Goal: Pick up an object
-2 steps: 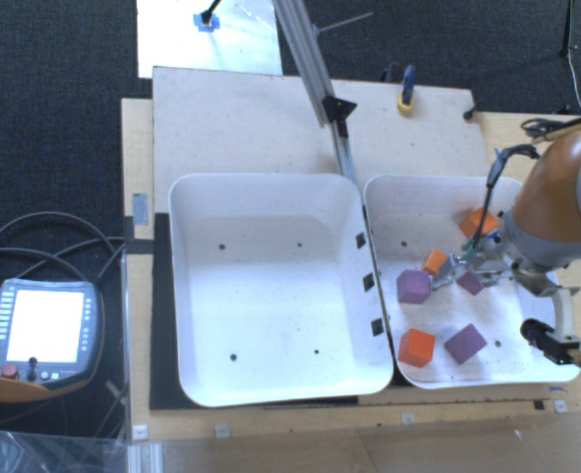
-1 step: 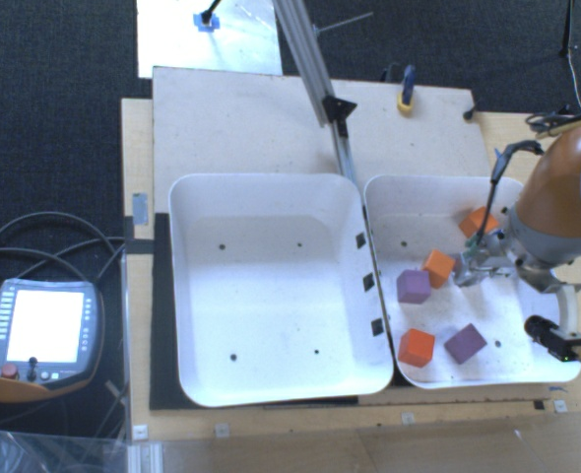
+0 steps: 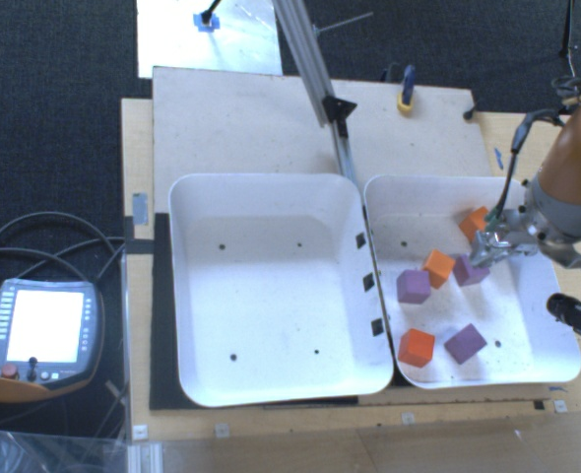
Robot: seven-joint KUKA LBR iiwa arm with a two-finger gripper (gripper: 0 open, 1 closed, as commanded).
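Gripper (image 3: 487,249) low in right bin (image 3: 438,200), at 3 o'clock side, tip over a purple cube (image 3: 471,272); finger state: can't tell. Cubes in that bin: orange (image 3: 473,222) at 12 of gripper, orange (image 3: 438,266) and purple (image 3: 414,286) at 9, orange (image 3: 417,347) and purple (image 3: 465,343) toward 6. Left bin (image 3: 271,205) alongside.

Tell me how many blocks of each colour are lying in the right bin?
Orange blocks: 3 — one by the arm, one mid-bin, one at the near wall.
Purple blocks: 3 — one under the gripper, one mid-bin, one near the front.
Total: 6
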